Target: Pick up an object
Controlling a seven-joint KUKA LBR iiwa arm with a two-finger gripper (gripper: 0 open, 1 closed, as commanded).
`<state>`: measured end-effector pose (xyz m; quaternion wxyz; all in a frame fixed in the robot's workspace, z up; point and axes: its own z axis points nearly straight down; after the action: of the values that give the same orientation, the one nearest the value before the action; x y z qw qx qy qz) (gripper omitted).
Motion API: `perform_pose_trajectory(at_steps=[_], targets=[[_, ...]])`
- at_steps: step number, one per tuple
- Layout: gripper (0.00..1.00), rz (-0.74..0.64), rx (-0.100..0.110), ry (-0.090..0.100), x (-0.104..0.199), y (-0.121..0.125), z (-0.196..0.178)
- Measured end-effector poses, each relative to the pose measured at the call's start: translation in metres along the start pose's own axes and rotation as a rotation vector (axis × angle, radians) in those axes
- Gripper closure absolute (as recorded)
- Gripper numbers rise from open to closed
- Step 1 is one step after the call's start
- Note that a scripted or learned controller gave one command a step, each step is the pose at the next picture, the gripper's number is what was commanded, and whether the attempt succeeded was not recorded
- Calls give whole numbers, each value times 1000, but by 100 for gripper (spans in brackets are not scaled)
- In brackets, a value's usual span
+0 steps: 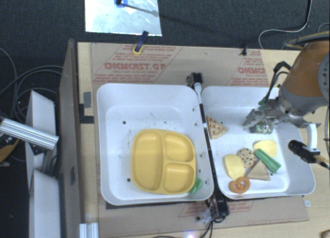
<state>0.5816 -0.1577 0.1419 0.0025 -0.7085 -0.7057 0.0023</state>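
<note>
The end effector (pixel 256 123) hovers in the right bin (pixel 227 98), upper part; I cannot tell its opening. Toy foods (pixel 252 162) lie lower right. Next: descend onto one.

A pizza slice (pixel 216 127) lies flat against the right bin's (pixel 232 98) left wall, tip pointing toward the bin's middle. Toward the near right corner sits a cluster: a yellow disc (pixel 265 147), a green block (pixel 267 160) slanting just below it, a cookie (pixel 246 156) with dark chips, a pale yellow piece (pixel 233 166) at the cookie's left, a tan wedge (pixel 261 173), and an orange pretzel (pixel 239 185) closest to the near wall.
</note>
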Motion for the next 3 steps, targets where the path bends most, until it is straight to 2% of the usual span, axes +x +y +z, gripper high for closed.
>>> perform_pose_trajectory(at_steps=[1, 2, 3], targets=[[0, -8, -11, -2, -28, 12, 39], [0, -5, -5, 0, -24, -8, 41], [0, 2, -2, 1, -52, -98, 59]])
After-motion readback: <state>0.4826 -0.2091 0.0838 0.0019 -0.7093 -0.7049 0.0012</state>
